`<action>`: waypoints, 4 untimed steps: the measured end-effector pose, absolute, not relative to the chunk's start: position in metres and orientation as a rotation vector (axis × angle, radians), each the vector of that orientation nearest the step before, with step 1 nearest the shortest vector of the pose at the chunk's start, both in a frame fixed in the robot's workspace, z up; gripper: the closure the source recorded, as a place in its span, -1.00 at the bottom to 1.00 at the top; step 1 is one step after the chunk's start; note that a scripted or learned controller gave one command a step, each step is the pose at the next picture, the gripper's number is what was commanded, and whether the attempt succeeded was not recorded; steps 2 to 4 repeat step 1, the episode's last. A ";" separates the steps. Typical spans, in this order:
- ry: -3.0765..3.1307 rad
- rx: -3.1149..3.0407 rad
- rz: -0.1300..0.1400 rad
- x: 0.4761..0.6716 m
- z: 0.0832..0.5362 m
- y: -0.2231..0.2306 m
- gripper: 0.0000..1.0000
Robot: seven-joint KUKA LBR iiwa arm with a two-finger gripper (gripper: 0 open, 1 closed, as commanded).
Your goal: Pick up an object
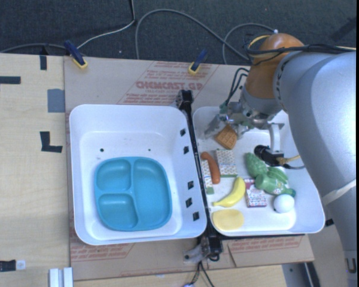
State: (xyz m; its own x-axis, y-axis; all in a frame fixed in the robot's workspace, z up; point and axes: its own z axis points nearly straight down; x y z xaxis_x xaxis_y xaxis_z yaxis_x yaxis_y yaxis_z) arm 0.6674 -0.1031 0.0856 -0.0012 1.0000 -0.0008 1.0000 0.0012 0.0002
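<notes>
Counter (pixel 24 160) with two white bins, right bin (pixel 308 217) crowded.
Pincer (pixel 230 124) sits over the waffle piece (pixel 227 138); its spread can't be told, so a centred, straight-down close is best advised.

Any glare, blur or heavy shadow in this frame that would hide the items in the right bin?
Camera view: lighting is even and soft, with only faint shadows in the left bin around the blue tray. The white right bin looks bright, slightly washed out near the white ball. The arm is large and a little soft. The banana and sausage read clearly.
</notes>
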 end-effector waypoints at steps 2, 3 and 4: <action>2.223 2.219 -0.005 0.666 0.094 -0.103 1.00; 2.223 2.219 -0.005 0.666 0.094 -0.103 1.00; 2.223 2.219 -0.005 0.666 0.094 -0.103 1.00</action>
